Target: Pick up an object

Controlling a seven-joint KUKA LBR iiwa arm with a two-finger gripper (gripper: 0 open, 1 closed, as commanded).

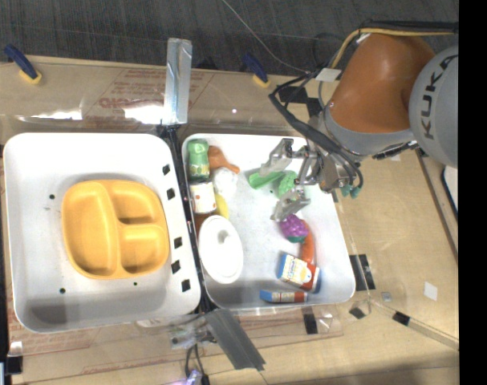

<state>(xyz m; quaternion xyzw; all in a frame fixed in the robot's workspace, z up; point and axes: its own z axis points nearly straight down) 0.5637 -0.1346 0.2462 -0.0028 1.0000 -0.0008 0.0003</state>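
The right bin (335, 239) holds several small items. My gripper (283, 184) hangs low over its upper middle, open, with one finger (277, 161) towards the back and the other finger (290, 206) towards the front. A green toy vegetable (263, 180) lies in the gap between them, its darker end (287, 186) under the wrist. I cannot tell whether either finger touches it. Just in front of the near finger sits a purple bunch of grapes (294, 228), with an orange carrot (309, 249) beside it.
Along the right bin's left wall are a green can (198, 159), a brown item (221, 160), a red-labelled bottle (203, 199) and a white bowl (221, 247). A blue and white carton (298, 271) and a tube (282, 297) lie near the front. The left bin (26, 167) holds a yellow divided plate (115, 227).
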